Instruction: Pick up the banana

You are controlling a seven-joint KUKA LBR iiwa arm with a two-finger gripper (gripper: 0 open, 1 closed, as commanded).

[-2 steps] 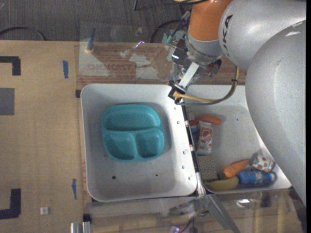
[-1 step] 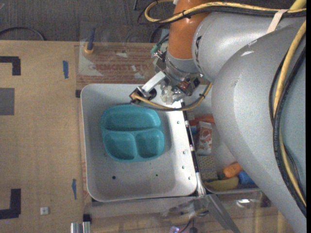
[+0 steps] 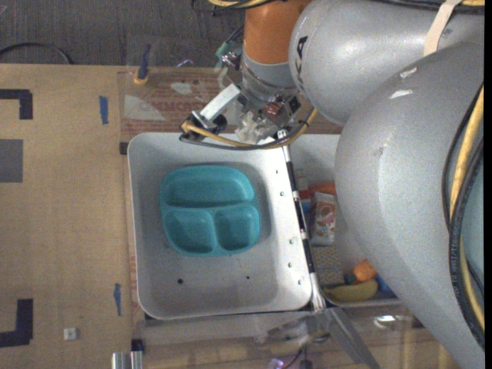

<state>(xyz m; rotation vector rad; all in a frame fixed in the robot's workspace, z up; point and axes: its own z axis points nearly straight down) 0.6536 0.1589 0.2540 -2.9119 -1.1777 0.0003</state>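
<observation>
Right now your left bin (image 3: 146, 229) holds one thing: a teal divided tray (image 3: 209, 210) with three compartments, lying flat a little above the bin's middle. The right bin (image 3: 317, 148) is mostly covered by the grey arm (image 3: 400, 167). In the strip you can see, a white and red carton (image 3: 324, 217) lies just beside the dividing wall, and the banana (image 3: 355, 290) sits lower down near the bin's front corner, touching an orange object (image 3: 364, 269) just above it. The hand (image 3: 247, 123) hangs over the far rim of the left bin, well apart from the banana; you cannot tell how it stands, since cables and the wrist crowd it. The bench (image 3: 61, 206) is light brown board with black corner marks and bits of blue tape (image 3: 103, 110). Beyond it lies dark floor.
</observation>
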